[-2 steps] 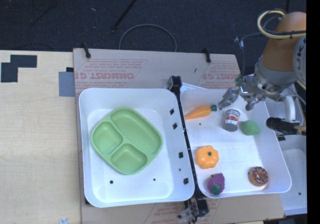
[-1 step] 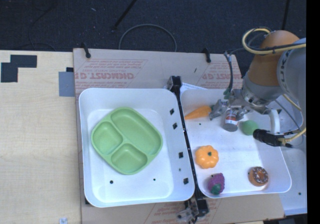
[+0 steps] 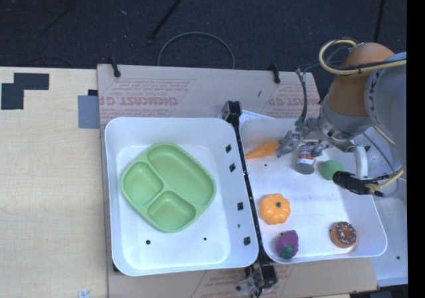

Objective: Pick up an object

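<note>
The grey arm (image 3: 372, 101) is reaching in from the right, its orange band above the wrist, with the gripper (image 3: 305, 157) hanging low over the back of the right bin (image 3: 372, 223). Whether anything sits between its tips I cannot tell. An orange carrot-like piece (image 3: 261, 150) is lying just left of it — near the divider. Nearer the front, an orange pumpkin (image 3: 274, 208), a purple-and-green toy (image 3: 287, 243) and a sprinkled donut (image 3: 343, 233) are lying apart.
</note>
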Robot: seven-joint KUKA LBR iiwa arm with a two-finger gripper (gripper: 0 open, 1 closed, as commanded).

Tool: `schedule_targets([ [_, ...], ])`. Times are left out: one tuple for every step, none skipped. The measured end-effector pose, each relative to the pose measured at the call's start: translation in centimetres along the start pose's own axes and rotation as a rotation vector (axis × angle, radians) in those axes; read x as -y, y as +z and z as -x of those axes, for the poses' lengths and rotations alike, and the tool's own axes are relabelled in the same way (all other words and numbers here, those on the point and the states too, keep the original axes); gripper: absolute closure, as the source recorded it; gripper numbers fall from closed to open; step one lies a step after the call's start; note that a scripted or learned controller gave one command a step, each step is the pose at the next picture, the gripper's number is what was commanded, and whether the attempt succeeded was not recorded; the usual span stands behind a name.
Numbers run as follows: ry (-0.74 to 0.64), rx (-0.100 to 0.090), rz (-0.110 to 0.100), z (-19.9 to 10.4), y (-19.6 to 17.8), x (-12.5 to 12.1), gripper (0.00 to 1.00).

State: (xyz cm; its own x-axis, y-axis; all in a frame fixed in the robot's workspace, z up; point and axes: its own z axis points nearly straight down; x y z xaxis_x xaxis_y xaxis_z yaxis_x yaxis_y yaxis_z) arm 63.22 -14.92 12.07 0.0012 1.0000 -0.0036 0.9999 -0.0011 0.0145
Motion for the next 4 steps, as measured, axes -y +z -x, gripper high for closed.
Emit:
schedule_targets([
  [0.001,0.003,0.004,0.1,-0.9,-0.1,1.0],
  [-0.002,-0.004,-0.013,-0.3,-5.8,0.5,1.0],
  [-0.002,-0.003,-0.011,-0.2,-11.1,0.4,1.0],
  [-0.005,-0.006,-0.019,-5.5,-10.1,0.8,1.0],
])
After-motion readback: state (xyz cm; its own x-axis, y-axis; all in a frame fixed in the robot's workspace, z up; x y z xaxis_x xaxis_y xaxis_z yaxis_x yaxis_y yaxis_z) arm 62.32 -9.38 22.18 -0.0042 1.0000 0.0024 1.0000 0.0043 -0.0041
